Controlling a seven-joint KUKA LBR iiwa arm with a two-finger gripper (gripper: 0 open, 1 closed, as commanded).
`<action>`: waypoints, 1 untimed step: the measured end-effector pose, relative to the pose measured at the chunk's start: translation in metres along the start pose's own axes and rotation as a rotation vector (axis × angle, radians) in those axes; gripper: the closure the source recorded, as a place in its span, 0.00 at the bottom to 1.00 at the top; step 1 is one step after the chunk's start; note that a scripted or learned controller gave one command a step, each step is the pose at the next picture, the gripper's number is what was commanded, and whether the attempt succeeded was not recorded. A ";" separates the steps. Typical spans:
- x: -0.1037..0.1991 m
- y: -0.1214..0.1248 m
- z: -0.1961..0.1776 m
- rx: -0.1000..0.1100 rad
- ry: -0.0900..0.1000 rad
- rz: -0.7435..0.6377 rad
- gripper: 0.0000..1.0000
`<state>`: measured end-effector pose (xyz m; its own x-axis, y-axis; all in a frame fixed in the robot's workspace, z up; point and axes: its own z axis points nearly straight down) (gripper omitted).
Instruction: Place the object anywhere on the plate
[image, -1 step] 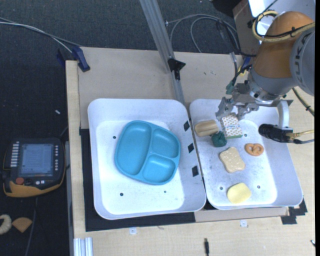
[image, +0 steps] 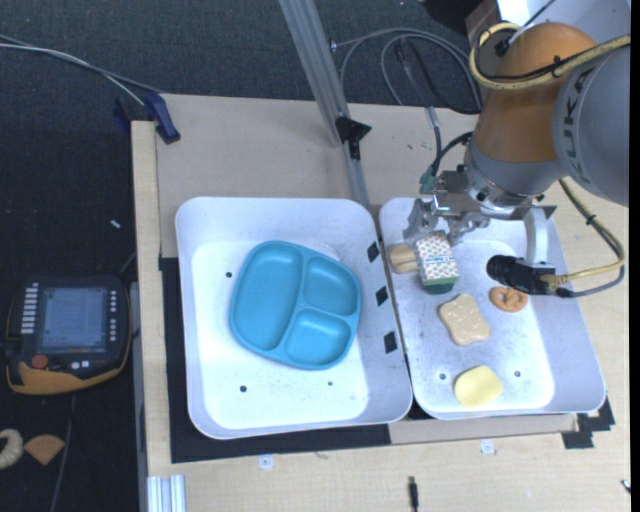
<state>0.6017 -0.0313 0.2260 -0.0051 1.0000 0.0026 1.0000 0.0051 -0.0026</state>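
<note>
Blue three-compartment plate (image: 296, 317) sits in the left bin (image: 200, 225), nothing on it. End effector (image: 437, 222) hangs over the upper-left part of the right bin (image: 570, 385), approx. directly above a small patterned box (image: 437, 261). Box appears to sit just under the fingertips; grip state can't be confirmed from this angle. Tan round item (image: 402, 258) touches the box on its left. Also in the right bin: beige cracker-shaped piece (image: 465, 319), yellow block (image: 478, 386), small orange ring (image: 508, 299).
</note>
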 end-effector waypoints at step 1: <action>0.055 -0.021 -0.009 0.001 0.000 0.000 1.00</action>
<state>0.5803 0.0240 0.2349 -0.0050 1.0000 0.0024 1.0000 0.0051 -0.0033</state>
